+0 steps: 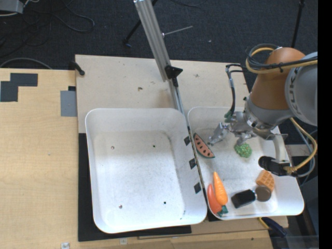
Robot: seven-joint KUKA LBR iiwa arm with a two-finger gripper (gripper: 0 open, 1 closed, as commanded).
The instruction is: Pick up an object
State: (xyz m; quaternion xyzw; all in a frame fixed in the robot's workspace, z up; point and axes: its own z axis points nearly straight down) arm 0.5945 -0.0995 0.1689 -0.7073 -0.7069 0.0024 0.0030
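While the claw [232, 134] hangs open and holds nothing, the pick is not done; the green toy [242, 150] sits close by.

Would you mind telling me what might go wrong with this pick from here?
1. The claw hangs between the watermelon slice and the green broccoli-like piece, touching neither; a descent here may close on nothing.
2. The watermelon slice lies against the right bin's left wall, which could block a finger.
3. The carrot lies on a red piece; grasping one may drag the other.
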